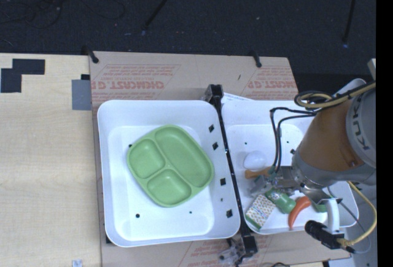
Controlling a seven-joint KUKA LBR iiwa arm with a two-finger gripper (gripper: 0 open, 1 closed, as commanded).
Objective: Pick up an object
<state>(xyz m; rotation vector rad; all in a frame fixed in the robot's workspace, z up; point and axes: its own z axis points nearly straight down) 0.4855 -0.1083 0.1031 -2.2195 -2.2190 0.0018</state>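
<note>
Orange-banded, the arm [334, 137] comes over the right bin [245, 131]; we place its gripper [284, 181] low among the clutter, and whether it grips anything we cannot tell. Nearest us lie an orange carrot-like toy [296, 210], a green item [284, 202] and a patterned packet [260, 210]. Just beyond the gripper sits a white egg-like piece [253, 161]. Farther to its side, the left bin [116, 192] carries a green divided plate [169, 164].

Dark carpeted floor [184, 2] beyond pale wooden bench [43, 167].
</note>
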